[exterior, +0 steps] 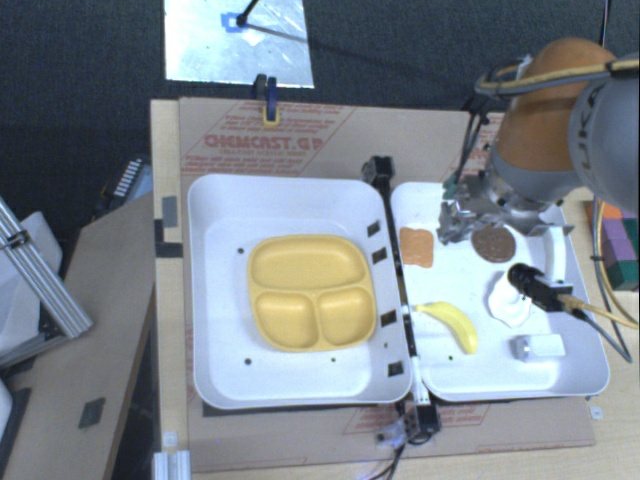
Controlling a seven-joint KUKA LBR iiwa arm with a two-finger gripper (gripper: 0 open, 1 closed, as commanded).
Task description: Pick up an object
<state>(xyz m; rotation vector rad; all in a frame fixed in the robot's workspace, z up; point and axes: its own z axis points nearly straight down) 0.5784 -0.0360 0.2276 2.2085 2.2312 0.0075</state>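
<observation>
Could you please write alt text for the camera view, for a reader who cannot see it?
A grey robot arm with an orange band reaches from the right, its tool low over the right bin, which holds a banana, an orange slab, a brown disc and white items. The left bin holds a yellow divided tray.

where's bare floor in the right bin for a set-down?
Free: the near strip of the right white bin, between the yellow toy banana and the small white block; also the middle, right of the orange-brown flat square. Crowded: the far half, where the gripper hangs by the brown round disc, and the right side with the white lump.
</observation>
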